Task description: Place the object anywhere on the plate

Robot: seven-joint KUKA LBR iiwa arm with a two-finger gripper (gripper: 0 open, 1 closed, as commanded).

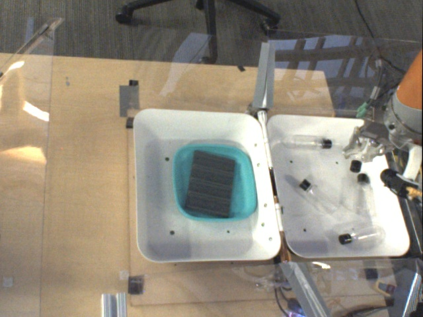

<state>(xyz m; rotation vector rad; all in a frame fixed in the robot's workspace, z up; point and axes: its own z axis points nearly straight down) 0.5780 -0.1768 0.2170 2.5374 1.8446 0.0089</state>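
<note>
A teal plate (246, 197) lies in the left bin (152, 197). A dark grey ribbed block (210, 183) rests flat on the plate, near its middle. My gripper (361, 148) hangs over the far right part of the right bin (390, 243), at the end of the grey arm with the orange band (413, 88). It is well apart from the plate and the block. Just below the gripper lie two small black pieces (359, 171).
The right bin holds small clear tubes with black caps: one at the back (310, 140), one at the front (357, 235), and a loose black piece (305, 185) in the middle. A metal divider post (263, 84) stands between the bins at the back.
</note>
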